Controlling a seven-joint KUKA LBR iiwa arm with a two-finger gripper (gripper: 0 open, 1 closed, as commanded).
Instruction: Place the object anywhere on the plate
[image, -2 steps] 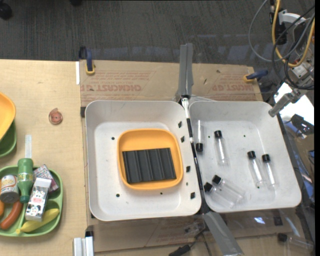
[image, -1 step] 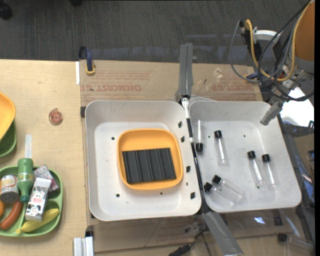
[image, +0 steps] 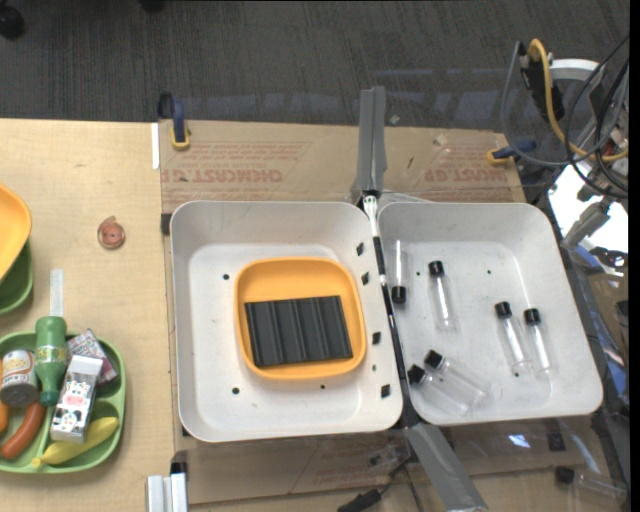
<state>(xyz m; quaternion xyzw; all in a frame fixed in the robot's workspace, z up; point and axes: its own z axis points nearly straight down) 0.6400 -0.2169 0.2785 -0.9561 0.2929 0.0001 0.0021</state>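
We see a square orange plastic plate (image: 298, 330) with a black ribbed insert in the left white bin (image: 200, 330); clear black-capped vials (image: 440, 295) lie in the right white bin (image: 560, 300). We cannot tell the jaws' state.

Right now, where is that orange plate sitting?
The orange plate lies in the middle of the left white bin, with a dark ribbed block on it; the clear vials lie in the right bin.
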